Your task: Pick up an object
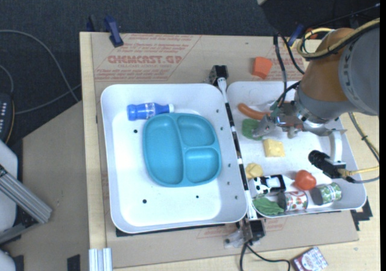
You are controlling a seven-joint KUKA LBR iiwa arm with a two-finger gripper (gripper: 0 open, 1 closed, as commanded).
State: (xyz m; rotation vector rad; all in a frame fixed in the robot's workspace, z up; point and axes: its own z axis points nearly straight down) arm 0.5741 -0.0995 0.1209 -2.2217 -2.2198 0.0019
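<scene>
Where the table (151,58) is seen from above, two white bins are counted side by side: the left bin (120,191) at the frame's centre and the right bin (356,194) toward the right edge. One blue divided plate (181,149) and one blue bottle (148,110), laid on its side just above the plate, are held in the left bin. In the right bin several small things are counted: one orange carrot-like piece (247,110), one green leaf-like piece (252,128), one yellow block (274,148), one small yellow piece (253,170), one black-and-white piece (268,184), one red tomato-like piece (305,179), one green piece (268,204) at the lower rim, and two small cans (310,197) lying beside it. One orange cup (262,67) is set on the table above the right bin.

The arm (338,76) is reached in from the upper right and bent down over the upper part of the right bin. The end effector (269,125) is lowered close to the green leaf-like piece and the carrot-like piece; whether it is spread or closed cannot be told, and nothing is clearly seen gripped.

The yellow block is seen as a pale, squarish lump, lying flat just below the end effector, apart from it.
</scene>
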